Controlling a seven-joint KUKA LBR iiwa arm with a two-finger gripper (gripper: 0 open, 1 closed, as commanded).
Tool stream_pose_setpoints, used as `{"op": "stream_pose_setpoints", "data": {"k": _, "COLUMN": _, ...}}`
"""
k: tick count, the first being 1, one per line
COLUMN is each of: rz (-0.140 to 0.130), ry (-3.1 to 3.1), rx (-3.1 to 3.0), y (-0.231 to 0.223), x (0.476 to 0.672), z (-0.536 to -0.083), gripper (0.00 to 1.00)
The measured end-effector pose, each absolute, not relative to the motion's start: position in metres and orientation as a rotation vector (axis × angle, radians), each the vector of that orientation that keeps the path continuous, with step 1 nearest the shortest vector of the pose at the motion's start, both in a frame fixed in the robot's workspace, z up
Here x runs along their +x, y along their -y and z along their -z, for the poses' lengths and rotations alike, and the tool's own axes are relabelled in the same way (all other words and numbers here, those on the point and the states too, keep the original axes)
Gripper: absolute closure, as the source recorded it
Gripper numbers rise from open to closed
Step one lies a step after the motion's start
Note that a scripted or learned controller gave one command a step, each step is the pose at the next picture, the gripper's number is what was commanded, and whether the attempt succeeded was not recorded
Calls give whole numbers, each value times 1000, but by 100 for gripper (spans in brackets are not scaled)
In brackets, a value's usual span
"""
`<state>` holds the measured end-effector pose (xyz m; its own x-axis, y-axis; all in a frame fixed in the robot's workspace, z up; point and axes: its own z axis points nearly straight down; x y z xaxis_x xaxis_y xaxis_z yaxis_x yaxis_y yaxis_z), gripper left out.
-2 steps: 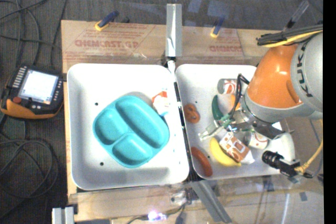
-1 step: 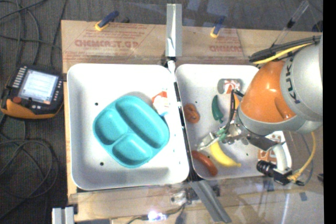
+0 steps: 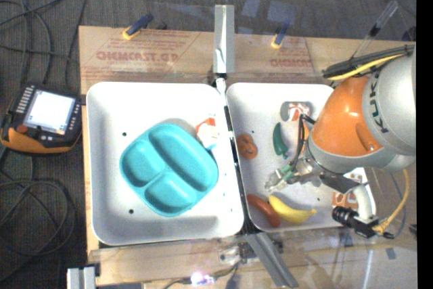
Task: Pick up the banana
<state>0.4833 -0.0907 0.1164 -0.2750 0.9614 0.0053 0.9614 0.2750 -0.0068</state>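
We see a glossy, smooth yellow plastic banana point(image 3: 292, 209), a matt turquoise plastic divided tray point(image 3: 169, 168), and smooth shallow white plastic bins point(image 3: 101, 145).

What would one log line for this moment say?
task: pick up banana | gripper: above banana, not holding | banana: right bin, front

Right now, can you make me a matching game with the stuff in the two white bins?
Things:
1. banana
2. divided plate
3. green pepper
4. hot dog

Colours:
A. turquoise
B. reddish brown
C. yellow
D. dark green

Pairs: 1-C, 2-A, 3-D, 4-B
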Motion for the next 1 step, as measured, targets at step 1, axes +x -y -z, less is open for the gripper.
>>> {"op": "stream_pose_setpoints", "data": {"k": 1, "rz": -4, "ry": 2502, "rx": -1886, "y": 91, "x": 483, "z": -116, "gripper": 0}}
